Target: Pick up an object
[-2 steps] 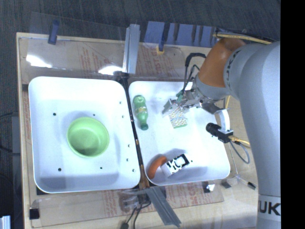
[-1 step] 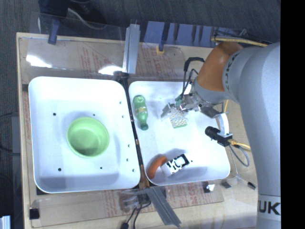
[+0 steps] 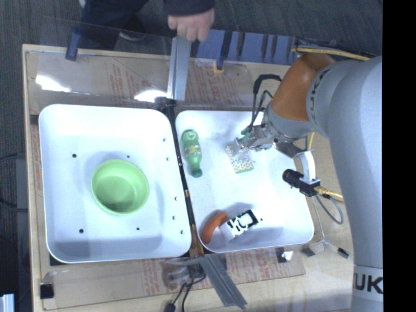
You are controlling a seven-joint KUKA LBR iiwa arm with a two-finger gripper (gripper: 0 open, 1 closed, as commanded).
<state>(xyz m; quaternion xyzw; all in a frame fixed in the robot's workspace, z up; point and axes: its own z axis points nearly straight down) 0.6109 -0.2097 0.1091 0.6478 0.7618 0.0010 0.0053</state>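
My gripper (image 3: 252, 139) hangs low in the upper middle of the right bin (image 3: 289, 229), at the end of the grey arm with its orange band. A small speckled packet (image 3: 242, 162) lies right at the gripper's tip, touching or just under it. Left of it a green bottle (image 3: 190, 151) lies by the bin's left wall. At the bin's front lie an orange object (image 3: 212, 225) and a black-and-white object (image 3: 242, 223) side by side. A green bowl (image 3: 119, 186) sits in the left bin (image 3: 58, 135).
A person's hand (image 3: 190, 23) grips the upright post at the back of the bench, above the divider between the bins. A black fitting (image 3: 300, 181) juts over the right bin's right rim. Cables run along the arm.
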